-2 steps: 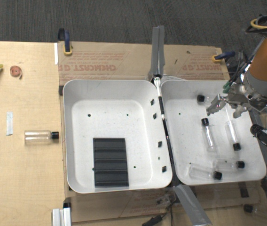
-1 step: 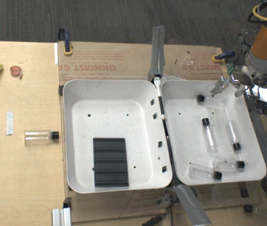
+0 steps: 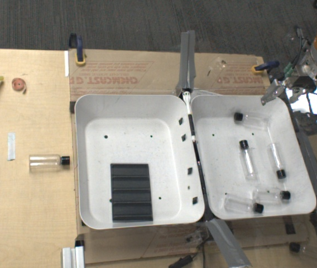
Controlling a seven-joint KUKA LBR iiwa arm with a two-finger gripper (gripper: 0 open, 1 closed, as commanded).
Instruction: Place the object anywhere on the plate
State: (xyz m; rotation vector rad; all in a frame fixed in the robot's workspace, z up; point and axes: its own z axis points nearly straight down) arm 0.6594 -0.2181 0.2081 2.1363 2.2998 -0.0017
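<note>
Clear vials [image 3: 247,158] in the right bin [image 3: 301,149] are faint against the white. The gripper [image 3: 275,91] hangs at that bin's far right corner, arm cut off; its state cannot be told.

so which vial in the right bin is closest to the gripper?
The vial at the bin's top, cap pointing left. The gripper sits just past that corner; the others lie lower.

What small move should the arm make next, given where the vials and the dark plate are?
Probably bring the tool down from the right bin's far corner toward the nearest vial. All five vials lie in that bin, while the black ridged plate sits in the left bin with nothing on it, so a pick has to come first.
</note>
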